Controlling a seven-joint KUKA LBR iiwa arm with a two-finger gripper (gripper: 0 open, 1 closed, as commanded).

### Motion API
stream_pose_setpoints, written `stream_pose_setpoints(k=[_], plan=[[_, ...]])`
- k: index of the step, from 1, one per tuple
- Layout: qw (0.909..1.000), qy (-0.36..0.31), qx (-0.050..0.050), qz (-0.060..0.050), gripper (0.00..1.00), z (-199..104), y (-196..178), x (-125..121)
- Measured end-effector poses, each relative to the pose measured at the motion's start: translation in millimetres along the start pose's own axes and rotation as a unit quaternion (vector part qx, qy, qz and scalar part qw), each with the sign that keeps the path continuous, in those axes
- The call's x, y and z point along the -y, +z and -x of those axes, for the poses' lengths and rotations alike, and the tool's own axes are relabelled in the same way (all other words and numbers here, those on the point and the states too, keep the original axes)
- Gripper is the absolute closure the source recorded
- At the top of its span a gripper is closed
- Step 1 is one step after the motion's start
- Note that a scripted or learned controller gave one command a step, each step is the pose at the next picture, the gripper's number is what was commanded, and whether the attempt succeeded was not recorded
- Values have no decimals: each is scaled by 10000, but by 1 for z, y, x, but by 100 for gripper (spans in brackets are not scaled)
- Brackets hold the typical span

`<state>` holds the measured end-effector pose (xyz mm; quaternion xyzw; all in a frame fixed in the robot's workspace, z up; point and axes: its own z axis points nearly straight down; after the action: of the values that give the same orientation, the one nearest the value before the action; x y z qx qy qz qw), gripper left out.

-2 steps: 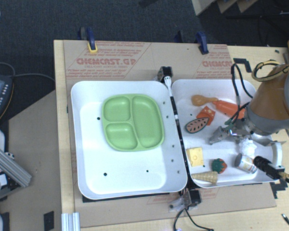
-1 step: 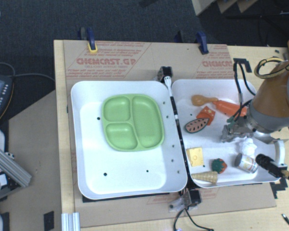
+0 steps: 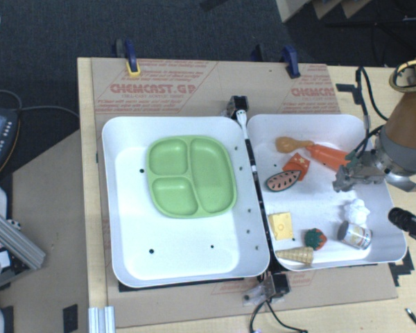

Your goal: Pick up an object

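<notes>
- Right bin (image 3: 374,134), near edge: an ice-cream cone (image 3: 294,256) at 6 o'clock, a strawberry (image 3: 315,238), a yellow cheese slice (image 3: 281,225) and a small can (image 3: 354,236) at 4 o'clock.
- Farther back: a watermelon slice (image 3: 282,181), an orange carton (image 3: 297,164), a carrot (image 3: 326,155), a tan spoon (image 3: 292,144).
- Left bin (image 3: 118,207): a green divided plate (image 3: 192,176).
- Gripper (image 3: 348,180) hangs at the right bin's 3 o'clock, above white crumpled paper (image 3: 356,209); its spread cannot be told, nothing seen held.

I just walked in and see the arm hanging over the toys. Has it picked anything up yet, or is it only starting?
Nothing looks lifted yet: the toy carrot, watermelon slice, cheese wedge and can all lie in the right bin. The gripper sits low beside the carrot's tip, with nothing visibly between its fingers. Grasping and lifting are still left.
</notes>
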<state>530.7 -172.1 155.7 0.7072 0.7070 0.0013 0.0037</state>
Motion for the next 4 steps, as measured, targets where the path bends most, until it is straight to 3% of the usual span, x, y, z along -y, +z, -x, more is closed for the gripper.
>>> stream_pose_setpoints(k=[1,2,4], plan=[[10000,0,2,1,100,11,-50,-4],[10000,-5,-6,-14,100,11,-70,-5],[10000,-37,-35,-41,100,-101,-86,6]])
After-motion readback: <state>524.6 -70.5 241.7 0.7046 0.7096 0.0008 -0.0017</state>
